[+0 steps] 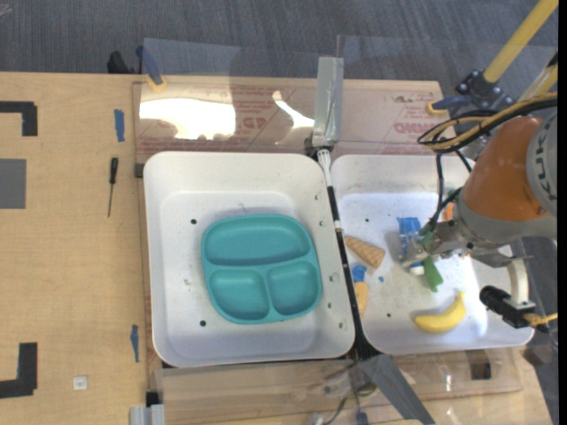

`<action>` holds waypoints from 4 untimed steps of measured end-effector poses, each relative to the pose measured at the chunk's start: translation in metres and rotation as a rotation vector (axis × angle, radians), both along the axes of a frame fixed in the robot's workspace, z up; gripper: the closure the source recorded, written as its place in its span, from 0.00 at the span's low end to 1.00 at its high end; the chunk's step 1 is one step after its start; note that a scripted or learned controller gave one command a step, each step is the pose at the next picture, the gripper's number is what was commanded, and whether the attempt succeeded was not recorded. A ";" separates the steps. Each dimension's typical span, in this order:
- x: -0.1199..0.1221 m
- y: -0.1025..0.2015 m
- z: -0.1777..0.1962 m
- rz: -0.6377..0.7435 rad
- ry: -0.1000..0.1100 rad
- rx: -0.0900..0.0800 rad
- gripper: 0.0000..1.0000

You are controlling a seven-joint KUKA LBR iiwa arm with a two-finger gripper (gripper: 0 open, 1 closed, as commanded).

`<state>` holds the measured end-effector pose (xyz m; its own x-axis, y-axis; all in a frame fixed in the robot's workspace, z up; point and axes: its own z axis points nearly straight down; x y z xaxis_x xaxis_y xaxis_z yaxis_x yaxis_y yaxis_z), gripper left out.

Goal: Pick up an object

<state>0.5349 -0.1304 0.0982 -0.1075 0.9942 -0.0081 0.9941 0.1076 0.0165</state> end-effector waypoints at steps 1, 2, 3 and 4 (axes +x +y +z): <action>-0.020 0.051 0.135 0.265 0.011 0.003 1.00; -0.056 0.007 0.088 0.014 0.025 0.008 1.00; -0.043 -0.010 0.051 0.389 0.024 0.006 1.00; -0.028 -0.029 0.010 -0.225 0.022 0.008 1.00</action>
